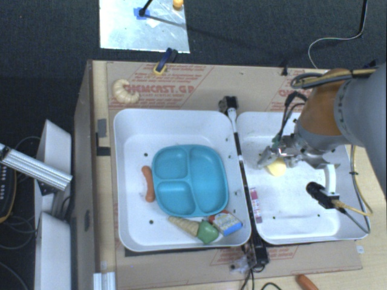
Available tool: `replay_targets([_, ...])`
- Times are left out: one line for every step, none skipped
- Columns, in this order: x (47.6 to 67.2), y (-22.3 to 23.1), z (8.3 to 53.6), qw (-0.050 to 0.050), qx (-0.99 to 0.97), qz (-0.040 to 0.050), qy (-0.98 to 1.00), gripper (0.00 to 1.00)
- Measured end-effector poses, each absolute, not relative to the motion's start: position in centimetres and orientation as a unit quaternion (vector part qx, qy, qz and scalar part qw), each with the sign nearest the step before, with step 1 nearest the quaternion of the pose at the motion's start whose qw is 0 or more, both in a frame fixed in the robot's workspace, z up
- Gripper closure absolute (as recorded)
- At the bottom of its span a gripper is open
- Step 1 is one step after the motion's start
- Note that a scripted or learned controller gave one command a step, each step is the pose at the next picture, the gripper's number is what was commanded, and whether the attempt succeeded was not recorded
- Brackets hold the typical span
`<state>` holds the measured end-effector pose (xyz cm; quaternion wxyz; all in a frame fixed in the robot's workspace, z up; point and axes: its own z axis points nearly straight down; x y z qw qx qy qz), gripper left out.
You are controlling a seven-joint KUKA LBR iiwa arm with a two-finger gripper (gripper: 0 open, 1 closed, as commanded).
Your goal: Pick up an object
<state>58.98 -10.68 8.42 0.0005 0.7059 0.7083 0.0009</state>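
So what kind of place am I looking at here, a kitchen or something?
More likely a robot test bench in a lab: a grey arm reaches over two white bins holding toy food and a blue plate, with cables around.

I count two white bins (130,132), one blue divided plate (188,180), one toy hot dog (148,183), one cone (184,225), one green block (207,232), one yellow ball (277,168).

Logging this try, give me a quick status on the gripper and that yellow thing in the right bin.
Gripper low in right white bin. Small yellow round object right at its tip, grasp unconfirmed. Nothing else close by.
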Motion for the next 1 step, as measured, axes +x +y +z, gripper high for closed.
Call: replay_targets([59.03, -10.75, 9.49, 0.001, 0.705, 0.0011, 0.709, 1.00])
